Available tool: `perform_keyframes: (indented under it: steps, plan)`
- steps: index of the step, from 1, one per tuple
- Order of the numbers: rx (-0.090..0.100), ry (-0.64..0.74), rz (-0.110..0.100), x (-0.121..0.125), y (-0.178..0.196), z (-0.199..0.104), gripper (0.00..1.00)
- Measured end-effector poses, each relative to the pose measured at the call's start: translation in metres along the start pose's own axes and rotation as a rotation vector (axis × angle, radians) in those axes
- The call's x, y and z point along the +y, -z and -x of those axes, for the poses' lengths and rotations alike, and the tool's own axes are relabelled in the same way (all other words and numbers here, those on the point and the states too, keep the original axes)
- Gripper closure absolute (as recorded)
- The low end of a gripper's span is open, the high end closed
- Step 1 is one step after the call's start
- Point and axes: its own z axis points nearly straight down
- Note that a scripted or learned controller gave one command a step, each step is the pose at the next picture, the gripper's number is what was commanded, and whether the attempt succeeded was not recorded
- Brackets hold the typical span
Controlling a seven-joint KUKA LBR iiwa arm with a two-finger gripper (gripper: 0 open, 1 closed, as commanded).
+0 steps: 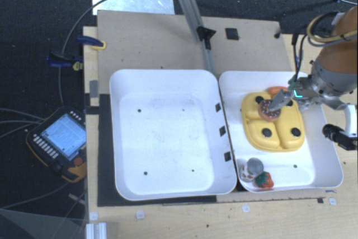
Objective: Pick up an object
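A tan bench (168,42) fills the centre of the frame, set on dark carpet, with two white bins side by side. The left bin (120,176) sits at centre. In the right bin (330,170) lies a yellow moulded object (277,134) at right of centre, and small items (256,172) rest in its lower left corner. The gripper (275,104) hangs over the yellow object's upper part; how its jaws stand cannot be told. A handheld controller (59,140) lies at lower left.

A handheld control pad (57,140) with a lit screen lies on the dark floor left of the bench. Blue and yellow clamps (78,50) grip the bench's left edge. A grey pole (187,0) slants across the top.
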Motion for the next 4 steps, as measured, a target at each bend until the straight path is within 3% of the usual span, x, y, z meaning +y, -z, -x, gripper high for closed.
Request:
perform_keyframes:
  steps: [1, 2, 3, 4]
  plan:
    - [0.000, 0.000, 0.002, 0.001, 0.001, 0.000, 0.00]
    - [0.000, -0.002, -0.003, 0.003, -0.062, -0.002, 0.00]
    - [0.002, 0.004, 0.013, 0.008, -0.083, -0.005, 0.00]
    - [0.010, 0.006, 0.014, 0.010, -0.070, -0.008, 1.00]
